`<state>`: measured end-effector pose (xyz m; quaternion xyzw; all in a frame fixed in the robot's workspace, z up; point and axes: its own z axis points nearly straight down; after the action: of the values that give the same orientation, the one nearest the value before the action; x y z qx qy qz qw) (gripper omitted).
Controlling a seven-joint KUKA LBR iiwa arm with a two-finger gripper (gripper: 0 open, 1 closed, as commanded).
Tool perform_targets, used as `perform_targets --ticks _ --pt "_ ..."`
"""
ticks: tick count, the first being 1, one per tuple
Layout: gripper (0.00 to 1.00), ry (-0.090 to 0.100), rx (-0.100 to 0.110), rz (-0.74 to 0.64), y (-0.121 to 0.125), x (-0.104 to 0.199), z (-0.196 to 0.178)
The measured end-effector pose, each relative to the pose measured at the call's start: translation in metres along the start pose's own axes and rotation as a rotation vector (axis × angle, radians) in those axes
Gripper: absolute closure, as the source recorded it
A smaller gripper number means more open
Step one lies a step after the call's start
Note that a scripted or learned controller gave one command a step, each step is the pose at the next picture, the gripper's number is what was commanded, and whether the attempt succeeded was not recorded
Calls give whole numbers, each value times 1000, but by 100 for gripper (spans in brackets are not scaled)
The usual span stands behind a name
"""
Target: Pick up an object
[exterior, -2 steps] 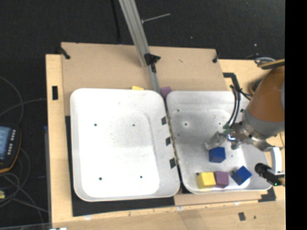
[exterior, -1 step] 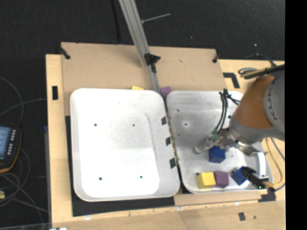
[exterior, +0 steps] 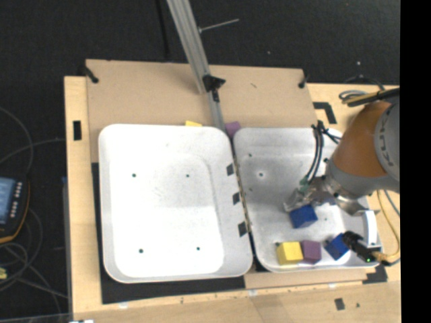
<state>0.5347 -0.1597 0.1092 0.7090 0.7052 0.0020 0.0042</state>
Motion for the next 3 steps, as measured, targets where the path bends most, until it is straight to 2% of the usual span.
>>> perform_targets --ticks 1,2,3 --pt "100 2 -2 -14 44 49 -89" --pt "100 4 8 -11 12 97 -88" --pt "100 6 10 -14 -22 165 -88"
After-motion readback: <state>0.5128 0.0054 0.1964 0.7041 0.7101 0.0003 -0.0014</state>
